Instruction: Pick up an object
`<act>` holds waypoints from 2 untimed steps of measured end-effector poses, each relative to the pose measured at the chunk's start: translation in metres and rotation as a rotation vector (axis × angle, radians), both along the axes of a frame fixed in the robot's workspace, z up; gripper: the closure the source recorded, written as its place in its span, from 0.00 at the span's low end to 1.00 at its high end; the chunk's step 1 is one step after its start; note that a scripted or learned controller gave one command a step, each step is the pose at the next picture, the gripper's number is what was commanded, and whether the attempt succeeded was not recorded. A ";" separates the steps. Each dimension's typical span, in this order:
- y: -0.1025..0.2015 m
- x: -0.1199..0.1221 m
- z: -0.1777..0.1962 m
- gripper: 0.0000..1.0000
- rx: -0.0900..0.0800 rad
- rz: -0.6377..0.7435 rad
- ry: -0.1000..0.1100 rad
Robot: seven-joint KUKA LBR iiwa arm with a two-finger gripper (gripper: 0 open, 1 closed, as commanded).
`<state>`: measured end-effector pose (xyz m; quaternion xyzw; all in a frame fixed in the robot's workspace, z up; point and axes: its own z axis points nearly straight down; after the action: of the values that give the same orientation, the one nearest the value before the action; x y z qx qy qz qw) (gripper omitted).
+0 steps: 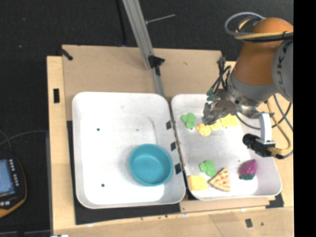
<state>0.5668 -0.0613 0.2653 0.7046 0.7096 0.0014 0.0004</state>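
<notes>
grey arm [256, 68] reaches down over yellow toy [210, 127]; jaws' state unclear.

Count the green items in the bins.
2, both in the right bin: one green piece near its upper left, another green piece lower down beside the pizza slice. The arm may hide more.

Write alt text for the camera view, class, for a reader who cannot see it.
A grey-and-orange robot arm's gripper hangs over yellow toy food pieces in the right shallow white bin. The left shallow white bin bears a round blue plastic bowl.
</notes>
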 end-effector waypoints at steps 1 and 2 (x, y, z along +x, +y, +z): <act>0.038 -0.017 -0.001 1.00 -0.001 -0.004 0.001; 0.092 -0.038 -0.012 1.00 -0.001 -0.004 0.002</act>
<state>0.5289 0.0311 0.2530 0.7060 0.7082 0.0005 0.0002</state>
